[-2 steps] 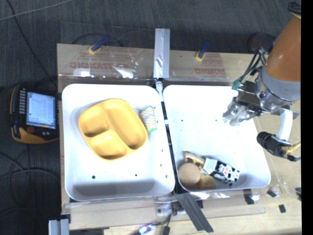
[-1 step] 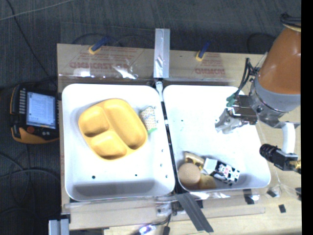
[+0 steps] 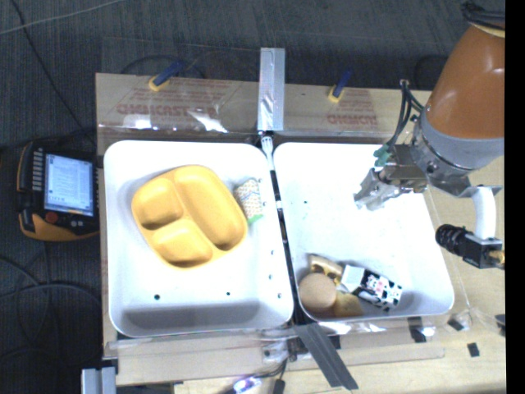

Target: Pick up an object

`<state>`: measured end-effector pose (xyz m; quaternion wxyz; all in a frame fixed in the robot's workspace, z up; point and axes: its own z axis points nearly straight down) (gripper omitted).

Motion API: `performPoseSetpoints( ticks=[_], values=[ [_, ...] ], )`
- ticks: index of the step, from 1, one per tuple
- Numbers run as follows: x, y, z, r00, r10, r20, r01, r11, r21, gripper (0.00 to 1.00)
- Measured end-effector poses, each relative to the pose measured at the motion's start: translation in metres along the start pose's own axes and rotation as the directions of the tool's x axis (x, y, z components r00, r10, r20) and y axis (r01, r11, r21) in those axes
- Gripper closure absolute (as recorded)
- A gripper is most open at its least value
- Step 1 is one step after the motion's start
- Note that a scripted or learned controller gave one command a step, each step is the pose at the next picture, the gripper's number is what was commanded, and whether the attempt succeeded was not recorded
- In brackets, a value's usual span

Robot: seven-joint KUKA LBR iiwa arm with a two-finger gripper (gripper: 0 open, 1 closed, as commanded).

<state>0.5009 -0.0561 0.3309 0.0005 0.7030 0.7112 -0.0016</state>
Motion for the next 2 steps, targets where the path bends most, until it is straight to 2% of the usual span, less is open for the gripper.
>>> performPoseSetpoints(
  ticks=[1,2],
  values=[
    [0.068,-0.017,0.144,0.964,0.266,-0.001,-0.266,0.964,0.005,1.0],
    [0.023,-0.016,-0.003,0.986,0.165,0.0,-0.165,0.986,-0.001,1.0]
  ],
)
